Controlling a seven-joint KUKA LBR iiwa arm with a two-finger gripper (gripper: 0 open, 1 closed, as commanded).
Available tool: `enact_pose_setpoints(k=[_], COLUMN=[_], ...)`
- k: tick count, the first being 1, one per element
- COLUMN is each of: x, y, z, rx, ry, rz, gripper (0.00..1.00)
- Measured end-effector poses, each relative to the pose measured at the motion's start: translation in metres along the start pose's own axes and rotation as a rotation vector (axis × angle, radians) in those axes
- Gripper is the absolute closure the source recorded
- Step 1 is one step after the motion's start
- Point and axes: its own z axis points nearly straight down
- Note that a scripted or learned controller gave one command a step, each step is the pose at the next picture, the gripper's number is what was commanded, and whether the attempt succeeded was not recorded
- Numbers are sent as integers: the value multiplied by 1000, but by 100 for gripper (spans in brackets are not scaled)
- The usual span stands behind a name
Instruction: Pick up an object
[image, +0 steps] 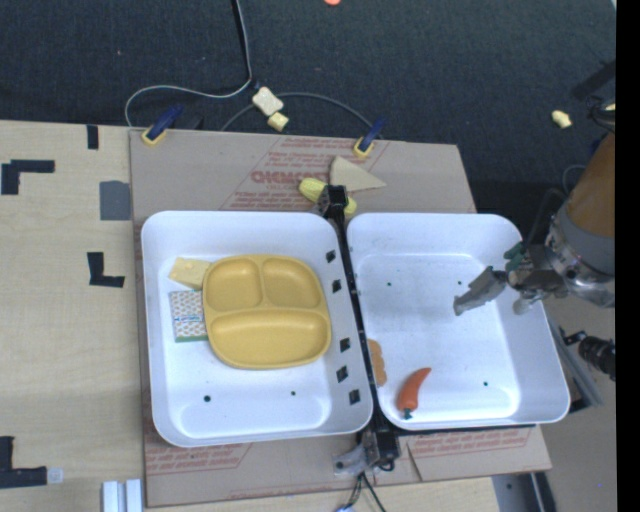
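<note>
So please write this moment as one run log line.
gripper: over right bin, jaws open, holding nothing | chili pepper: lying in right bin | yellow plate: left bin

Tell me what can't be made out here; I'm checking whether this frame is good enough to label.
- Pincer, camera view: too small and blurred to tell its state.
- Arm: cut off by the right edge.
- Pale yellow piece and patterned sponge-like item in the left bin: partly hidden under the yellow divided plate.
- Small orange item at the right bin's left wall: too small to identify, unlike the orange pepper-like object.
</note>
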Motion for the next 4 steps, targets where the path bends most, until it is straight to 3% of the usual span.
enact_pose_setpoints(k=[1, 2, 3, 4], x=[45, 28, 10, 77], y=[-2, -1, 151, 133], z=[117, 199, 75, 99], rx=[11, -4, -23, 2], ry=[4, -2, -7, 2], rz=[-2, 2, -5, -5], gripper=[0, 0, 0, 0])
